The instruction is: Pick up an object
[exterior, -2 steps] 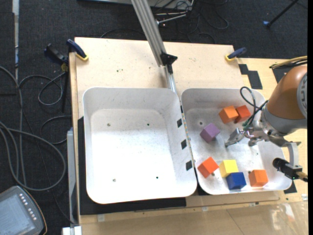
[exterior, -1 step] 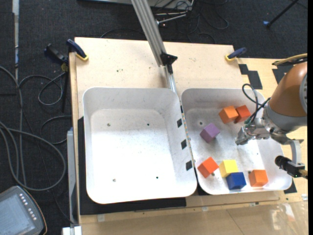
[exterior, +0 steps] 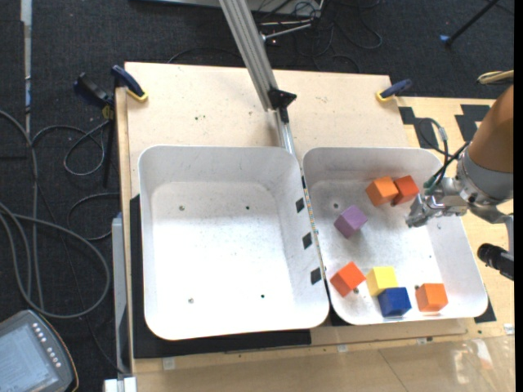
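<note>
The bench (exterior: 245, 96) carries two shallow white bins side by side: the left bin (exterior: 221, 235) toward nine o'clock and the right bin (exterior: 327, 170) toward three o'clock, their inner walls touching along the middle. The arm (exterior: 494, 149) enters from three o'clock, its orange band above the grey wrist, and the end effector (exterior: 418, 214) hangs over the right bin's three o'clock side, low above the floor; whether it is clenched or released I cannot tell, and nothing is seen caught in it. All the blocks lie in the right bin. Two orange cubes sit touching each other toward the bin's one o'clock: the left orange cube (exterior: 380, 191) and the darker orange cube (exterior: 405, 189), the latter just beside the end effector on its eleven o'clock side. A purple cube (exterior: 351, 220) rests near the bin's centre, tilted relative to the walls and apart from the others. Toward six o'clock a red-orange cube (exterior: 348, 278) lies just beside a yellow cube (exterior: 381, 279), and a blue cube (exterior: 395, 301) touches the yellow one on its five o'clock side. Another orange cube (exterior: 431, 297) sits near the blue one at the bin's five o'clock corner. A slanted metal rail (exterior: 249, 39) runs from twelve o'clock down to the bins' junction.
</note>
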Motion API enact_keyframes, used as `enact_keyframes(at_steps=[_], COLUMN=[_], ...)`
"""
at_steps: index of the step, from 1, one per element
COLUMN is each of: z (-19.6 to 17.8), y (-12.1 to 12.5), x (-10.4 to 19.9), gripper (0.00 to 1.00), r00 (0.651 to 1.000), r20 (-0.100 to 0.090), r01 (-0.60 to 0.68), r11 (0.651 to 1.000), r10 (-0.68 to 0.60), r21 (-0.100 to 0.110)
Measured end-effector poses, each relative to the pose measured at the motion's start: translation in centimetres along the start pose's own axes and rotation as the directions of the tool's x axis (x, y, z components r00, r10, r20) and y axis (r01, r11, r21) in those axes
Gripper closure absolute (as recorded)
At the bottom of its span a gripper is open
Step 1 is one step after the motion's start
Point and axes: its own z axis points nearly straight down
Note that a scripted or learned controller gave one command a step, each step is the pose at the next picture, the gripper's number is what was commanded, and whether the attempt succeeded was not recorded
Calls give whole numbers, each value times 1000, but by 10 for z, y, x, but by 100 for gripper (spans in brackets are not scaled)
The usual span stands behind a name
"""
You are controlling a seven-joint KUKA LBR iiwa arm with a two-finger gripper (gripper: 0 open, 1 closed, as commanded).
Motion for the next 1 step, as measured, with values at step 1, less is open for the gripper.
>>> enact_keyframes(at_steps=[1], z=[-44], y=[3], x=[3], gripper=[100], r00=[1000], r20=[0], r01=[1], r11=[1000], r10=[-1], r21=[0])
